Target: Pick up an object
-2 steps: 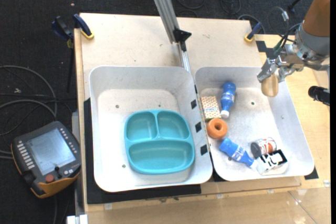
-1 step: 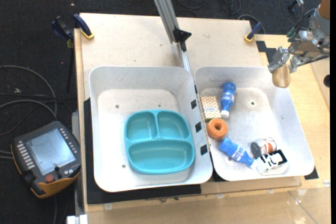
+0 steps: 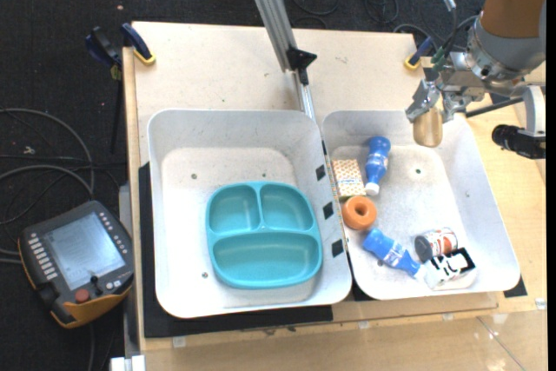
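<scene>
My gripper (image 3: 432, 110) hangs over the back edge of the right bin (image 3: 486, 187), shut on a tan cylindrical block (image 3: 426, 131) whose top sits between the fingers. Its lower end hangs free above the bin. Below lie a blue bottle with a white cap (image 3: 376, 161), a checkered packet (image 3: 347, 176), an orange ring (image 3: 359, 212), a blue tube-like object (image 3: 389, 249), a red-and-white can (image 3: 434, 242) and a black-and-white item (image 3: 453, 265).
The left bin (image 3: 174, 143) holds a teal divided plate (image 3: 261, 235). A slanted metal pole (image 3: 269, 0) ends between the bins at the back. Clamps (image 3: 130, 41) grip the bench corners. A teach pendant (image 3: 76, 261) lies on the floor at left.
</scene>
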### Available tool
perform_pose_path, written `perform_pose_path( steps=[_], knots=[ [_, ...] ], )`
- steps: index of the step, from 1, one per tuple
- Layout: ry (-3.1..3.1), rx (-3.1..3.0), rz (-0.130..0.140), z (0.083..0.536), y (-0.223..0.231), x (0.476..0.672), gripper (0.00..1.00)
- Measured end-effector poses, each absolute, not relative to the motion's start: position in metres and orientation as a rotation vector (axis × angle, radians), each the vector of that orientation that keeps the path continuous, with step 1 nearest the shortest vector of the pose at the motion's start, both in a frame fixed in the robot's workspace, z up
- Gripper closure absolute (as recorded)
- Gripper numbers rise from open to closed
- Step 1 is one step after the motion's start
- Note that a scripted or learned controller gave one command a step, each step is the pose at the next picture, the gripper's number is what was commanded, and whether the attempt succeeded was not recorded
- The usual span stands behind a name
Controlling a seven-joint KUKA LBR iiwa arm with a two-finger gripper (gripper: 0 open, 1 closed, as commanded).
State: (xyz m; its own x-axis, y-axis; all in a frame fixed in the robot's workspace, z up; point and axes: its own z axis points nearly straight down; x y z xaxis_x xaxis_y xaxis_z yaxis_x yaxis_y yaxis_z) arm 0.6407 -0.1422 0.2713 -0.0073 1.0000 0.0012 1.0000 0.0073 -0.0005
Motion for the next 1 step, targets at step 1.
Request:
perform_pose_path(
  steps=[1],
  knots=[
    [-2.230,-2.213,-0.003,0.2725,-0.0910,0.6519,1.00]
  ],
)
